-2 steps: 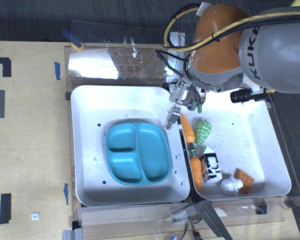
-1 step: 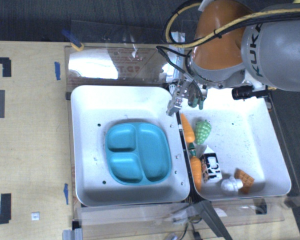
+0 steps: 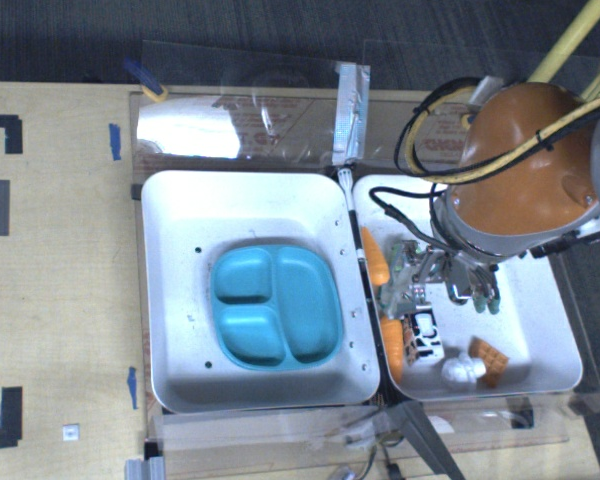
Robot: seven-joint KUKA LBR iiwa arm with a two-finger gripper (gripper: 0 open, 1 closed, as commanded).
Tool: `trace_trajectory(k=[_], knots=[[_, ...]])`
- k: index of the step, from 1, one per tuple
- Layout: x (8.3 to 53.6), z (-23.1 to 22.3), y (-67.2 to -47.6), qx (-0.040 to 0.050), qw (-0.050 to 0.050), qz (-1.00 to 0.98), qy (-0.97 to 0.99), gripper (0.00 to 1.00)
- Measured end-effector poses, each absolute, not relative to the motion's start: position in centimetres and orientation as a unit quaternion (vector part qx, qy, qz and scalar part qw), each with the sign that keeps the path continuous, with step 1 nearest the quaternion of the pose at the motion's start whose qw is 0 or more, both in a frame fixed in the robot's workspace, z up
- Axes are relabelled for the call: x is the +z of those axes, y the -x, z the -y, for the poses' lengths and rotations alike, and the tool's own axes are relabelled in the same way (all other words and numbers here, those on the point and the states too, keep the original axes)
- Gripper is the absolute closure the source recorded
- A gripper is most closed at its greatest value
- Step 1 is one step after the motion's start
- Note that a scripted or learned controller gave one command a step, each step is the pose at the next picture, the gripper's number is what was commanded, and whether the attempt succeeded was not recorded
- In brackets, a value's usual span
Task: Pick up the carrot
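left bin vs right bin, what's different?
The left bin holds one thing, a blue divided plate, lying flat at its middle; the right bin holds several small things, among them an orange carrot along its left wall. The arm hangs over the right bin, not the left bin. Both are shallow, white and sit side by side.

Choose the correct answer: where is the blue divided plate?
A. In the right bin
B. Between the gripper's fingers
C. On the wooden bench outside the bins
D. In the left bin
D: the blue divided plate lies flat in the middle of the left bin.
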State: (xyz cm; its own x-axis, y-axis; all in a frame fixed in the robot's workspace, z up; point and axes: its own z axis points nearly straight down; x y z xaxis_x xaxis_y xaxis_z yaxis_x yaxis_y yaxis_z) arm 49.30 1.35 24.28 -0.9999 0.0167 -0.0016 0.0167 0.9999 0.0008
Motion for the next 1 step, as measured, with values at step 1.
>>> trace_trajectory(k=[1], knots=[[26.55,1.93,-48.12,0.0001,0.004,-0.994,0.109,1.0]])
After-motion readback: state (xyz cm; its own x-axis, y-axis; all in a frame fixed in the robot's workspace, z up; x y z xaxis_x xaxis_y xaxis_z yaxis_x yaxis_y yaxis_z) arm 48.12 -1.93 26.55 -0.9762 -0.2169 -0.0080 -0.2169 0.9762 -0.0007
